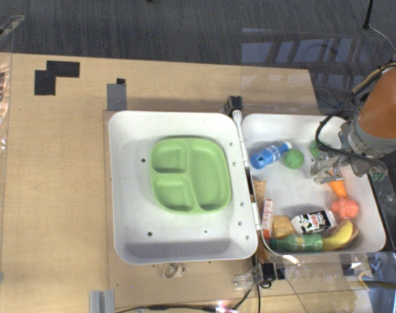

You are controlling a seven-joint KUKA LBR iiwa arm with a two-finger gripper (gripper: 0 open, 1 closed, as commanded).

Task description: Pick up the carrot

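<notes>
The wooden worktop [61,188] stands on dark carpet and carries two shallow white bins side by side. The left bin [129,233] holds a green divided plate [188,175] at its centre. The right bin [374,230] holds the loose items: a blue bottle [268,154] and a green ball [292,158] toward the far edge, and a banana [340,235], a green bottle [296,242] and a small carton [313,222] crowded along the near edge. The carrot [339,188] lies near the bin's right wall, just beyond a pink fruit [345,208]. The claw [328,170] sits directly above the carrot's far end, apparently positioned for a grasp. Whether it is spread or closed cannot be determined, and no item is visibly gripped. The adjacent pink fruit may obstruct closure.
</notes>
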